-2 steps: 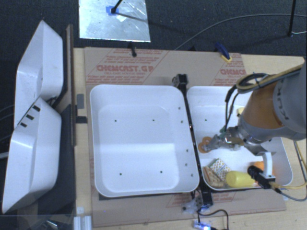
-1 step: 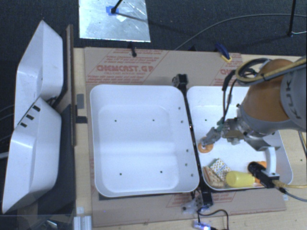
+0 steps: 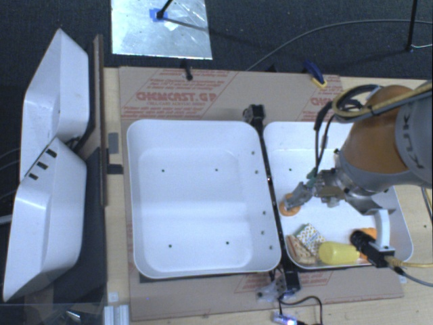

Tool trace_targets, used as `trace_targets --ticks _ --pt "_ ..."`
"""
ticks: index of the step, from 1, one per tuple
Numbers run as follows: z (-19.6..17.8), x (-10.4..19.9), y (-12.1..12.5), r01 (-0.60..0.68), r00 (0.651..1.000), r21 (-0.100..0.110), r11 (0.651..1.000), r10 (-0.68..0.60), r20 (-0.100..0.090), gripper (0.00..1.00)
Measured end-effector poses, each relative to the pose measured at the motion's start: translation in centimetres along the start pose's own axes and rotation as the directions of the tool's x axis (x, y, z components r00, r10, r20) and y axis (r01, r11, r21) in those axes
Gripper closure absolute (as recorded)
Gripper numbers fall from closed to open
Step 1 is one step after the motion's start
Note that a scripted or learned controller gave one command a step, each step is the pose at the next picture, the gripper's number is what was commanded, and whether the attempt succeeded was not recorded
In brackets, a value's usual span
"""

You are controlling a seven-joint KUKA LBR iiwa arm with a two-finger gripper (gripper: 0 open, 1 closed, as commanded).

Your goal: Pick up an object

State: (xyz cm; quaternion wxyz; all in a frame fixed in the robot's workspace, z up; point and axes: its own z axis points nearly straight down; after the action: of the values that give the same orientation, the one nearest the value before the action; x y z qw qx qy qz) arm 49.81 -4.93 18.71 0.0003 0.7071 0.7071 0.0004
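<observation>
My gripper [image 3: 298, 196] reaches down into the right bin [image 3: 291, 147], near its left wall. Its tip is right at a small round orange object [image 3: 289, 208] that lies on the bin floor, partly covered by the gripper. Along the bin's front edge lie a patterned packet [image 3: 309, 235], a brownish piece [image 3: 298, 248] and a yellow rounded object [image 3: 337, 252]. A small orange item [image 3: 366, 234] shows at the front right, partly hidden by the arm. The grey and orange arm [image 3: 379, 147] covers the right half of this bin.
The left bin [image 3: 196, 131] sits beside the right one, separated by a black divider strip [image 3: 269, 181]. Two white lids [image 3: 47, 181] lean at the far left. A metal plate [image 3: 161, 19] lies beyond the bench.
</observation>
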Motion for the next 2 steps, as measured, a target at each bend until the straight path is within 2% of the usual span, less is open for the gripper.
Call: trace_targets --ticks 2 --pt "0.00 0.00 0.00 0.000 1.000 0.000 1.000 0.000 0.000 0.00"
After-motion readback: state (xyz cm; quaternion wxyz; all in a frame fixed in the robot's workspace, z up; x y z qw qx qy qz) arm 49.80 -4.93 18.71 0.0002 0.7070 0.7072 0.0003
